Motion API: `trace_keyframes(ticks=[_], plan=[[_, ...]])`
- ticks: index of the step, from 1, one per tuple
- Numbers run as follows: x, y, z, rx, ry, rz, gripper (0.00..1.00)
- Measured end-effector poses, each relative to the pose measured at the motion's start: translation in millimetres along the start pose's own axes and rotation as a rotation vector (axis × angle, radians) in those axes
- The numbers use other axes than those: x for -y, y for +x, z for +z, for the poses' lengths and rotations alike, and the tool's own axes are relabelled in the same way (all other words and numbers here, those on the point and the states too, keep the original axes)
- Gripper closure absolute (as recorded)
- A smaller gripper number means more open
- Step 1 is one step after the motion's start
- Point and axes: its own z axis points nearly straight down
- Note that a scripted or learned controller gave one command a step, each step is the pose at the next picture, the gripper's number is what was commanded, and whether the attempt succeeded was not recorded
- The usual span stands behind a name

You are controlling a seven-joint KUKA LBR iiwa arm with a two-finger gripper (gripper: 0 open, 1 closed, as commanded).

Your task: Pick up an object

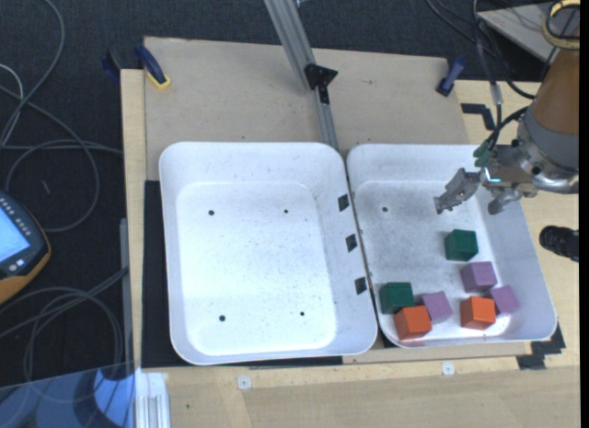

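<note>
Currently the arm (552,113) reaches in from the right over the right bin (368,164), gripper (476,194) hovering above the bin's upper-middle floor. Fingers are spread apart: one grey finger (453,192) angles down-left, the other sits near the wrist side, nothing between them. No block is in contact with the claw. Candidate objects are all in the right bin, lower half. Nearest is a dark green cube (460,244), just below the gripper and apart from it. Below that, a purple cube (478,275). Along the near wall, left to right: a second green cube (397,295), an orange cube (413,321) just in front of it and touching or nearly so, a small purple cube (436,306) beside the orange one, another orange cube (478,311), and a third purple cube (504,299) close to the right wall. The cluster is tight; can't tell exactly which pieces touch. Left bin (175,164) sits alongside, the two bins meeting at a shared edge with black clips (350,242). Both bins rest on a wooden board (230,86) with blue clamps (152,65) at the far corners.
</note>
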Motion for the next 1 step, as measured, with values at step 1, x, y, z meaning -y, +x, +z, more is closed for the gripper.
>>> trace_keyframes(ticks=[1], plan=[[58.2, -36.3, -165.1, 0.006, -0.022, -0.002, 0.0]])
